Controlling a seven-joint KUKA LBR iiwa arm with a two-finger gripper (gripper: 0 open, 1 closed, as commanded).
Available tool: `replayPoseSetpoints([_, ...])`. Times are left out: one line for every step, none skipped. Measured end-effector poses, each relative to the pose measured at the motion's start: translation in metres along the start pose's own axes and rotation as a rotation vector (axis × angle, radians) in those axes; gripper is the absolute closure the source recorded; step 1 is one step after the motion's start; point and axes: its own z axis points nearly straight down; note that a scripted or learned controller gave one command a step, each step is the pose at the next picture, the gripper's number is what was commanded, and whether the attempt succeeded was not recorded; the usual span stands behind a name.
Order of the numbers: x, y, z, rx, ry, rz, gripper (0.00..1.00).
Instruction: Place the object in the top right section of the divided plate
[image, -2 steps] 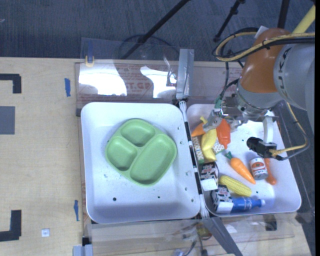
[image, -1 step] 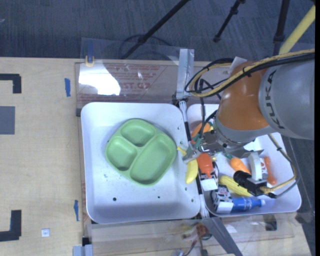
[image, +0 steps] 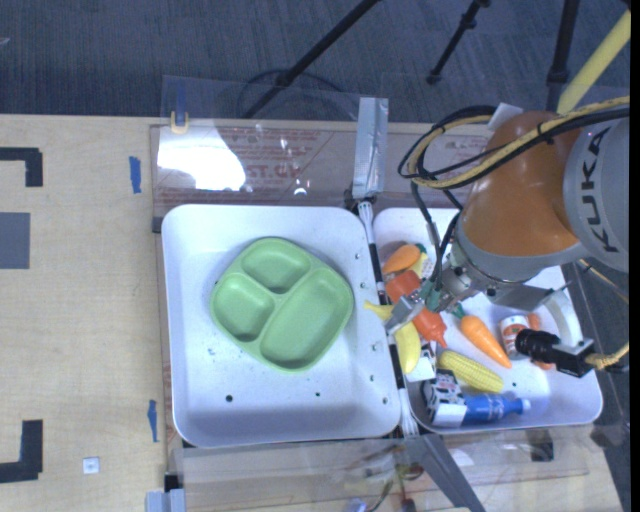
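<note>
The green plate (image: 284, 302) sits level in the left bin (image: 200, 400), its three sections bare, the top right one nearest the divider between the bins. The gripper (image: 425, 300) is down among toy food in the right bin (image: 585, 395), over a red piece (image: 404, 284) with a banana (image: 408, 350) and carrot (image: 483, 340) crowding close; jaw state cannot be told, and nothing is seen held. Judgement: secure one piece alone before lifting, clear the divider well, and release low over the plate's right-hand section.
</note>
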Motion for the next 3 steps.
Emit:
replayPoseSetpoints([0.084,0.025,0.088,0.004,0.004,-0.210,1.00])
replayPoseSetpoints([0.172,0.109,0.109,-0.046,-0.008,-0.223,1.00])
replayPoseSetpoints([0.137,0.150,0.112,0.013,0.043,0.201,1.00])
